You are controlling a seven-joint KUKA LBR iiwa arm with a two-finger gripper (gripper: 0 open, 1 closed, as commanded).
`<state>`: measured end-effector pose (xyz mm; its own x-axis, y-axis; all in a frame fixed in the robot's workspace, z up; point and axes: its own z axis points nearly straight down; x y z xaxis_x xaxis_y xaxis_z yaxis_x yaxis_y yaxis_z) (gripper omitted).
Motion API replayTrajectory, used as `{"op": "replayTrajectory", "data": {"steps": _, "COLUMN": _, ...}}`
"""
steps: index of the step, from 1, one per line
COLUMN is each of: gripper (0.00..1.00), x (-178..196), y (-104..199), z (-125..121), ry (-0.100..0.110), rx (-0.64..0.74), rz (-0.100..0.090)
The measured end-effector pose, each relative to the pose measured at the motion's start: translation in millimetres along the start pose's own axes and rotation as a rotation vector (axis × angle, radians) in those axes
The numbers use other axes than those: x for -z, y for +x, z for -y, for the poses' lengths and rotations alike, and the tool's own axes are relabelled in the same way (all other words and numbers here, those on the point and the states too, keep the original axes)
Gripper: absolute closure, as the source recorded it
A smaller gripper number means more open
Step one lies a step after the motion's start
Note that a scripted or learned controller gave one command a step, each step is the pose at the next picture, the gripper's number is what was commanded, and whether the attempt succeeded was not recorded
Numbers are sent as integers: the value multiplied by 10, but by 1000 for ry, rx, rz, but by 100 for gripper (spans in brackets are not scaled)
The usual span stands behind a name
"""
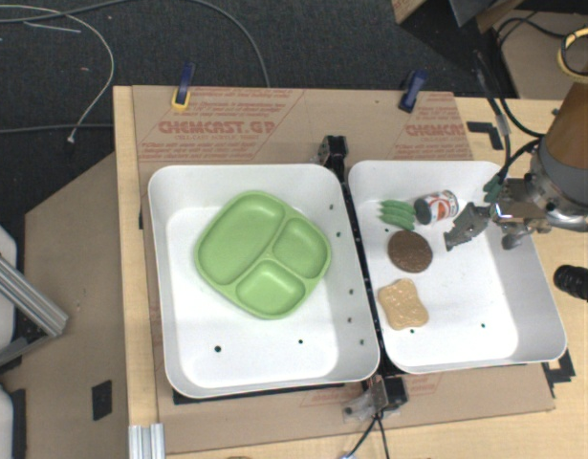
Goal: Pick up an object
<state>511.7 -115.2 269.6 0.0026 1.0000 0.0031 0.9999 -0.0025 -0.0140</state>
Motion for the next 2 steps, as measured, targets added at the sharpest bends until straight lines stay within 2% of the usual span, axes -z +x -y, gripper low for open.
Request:
{"op": "replayTrajectory", "data": {"steps": 1, "gripper": 0, "x": 58, "y": 3, "z": -20, "ry": -12, "rx": 3, "rz": 2}}
{"op": "replayTrajectory", "data": {"steps": 2, "gripper": 0, "x": -433, "y": 86, "z": -82, "ry": -6, "rx": 3, "rz": 0}}
